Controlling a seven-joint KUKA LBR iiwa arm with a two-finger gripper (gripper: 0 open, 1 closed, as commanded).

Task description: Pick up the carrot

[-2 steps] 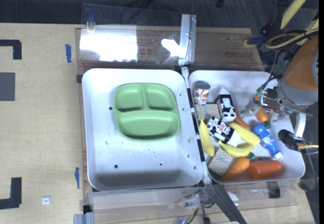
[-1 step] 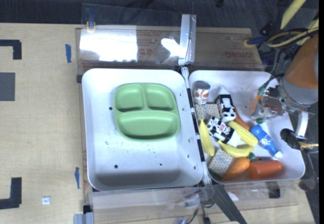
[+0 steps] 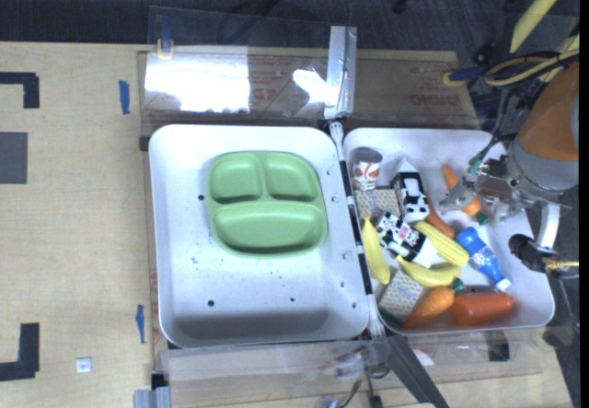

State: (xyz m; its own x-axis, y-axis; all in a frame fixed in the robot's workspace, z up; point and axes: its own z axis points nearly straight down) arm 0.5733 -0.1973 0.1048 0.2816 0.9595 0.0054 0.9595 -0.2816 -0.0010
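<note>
A slim orange piece (image 3: 450,178) that looks like the carrot lies in the right bin (image 3: 538,305) near its far right side. Its lower end (image 3: 472,207) shows again just below my gripper (image 3: 479,191). The gripper hangs low right over this piece, and its own body hides the middle part. Whether it touches the piece I cannot tell. A second, stubbier orange tapered vegetable (image 3: 430,304) lies at the bin's front edge, well away from the gripper.
The right bin is crowded: a cup (image 3: 366,167), two cow-patterned toys (image 3: 409,195), bananas (image 3: 374,251), corn (image 3: 444,244), a blue bottle (image 3: 479,255) and a red-orange vegetable (image 3: 481,306). The left bin (image 3: 175,240) holds a green divided plate (image 3: 267,202).
</note>
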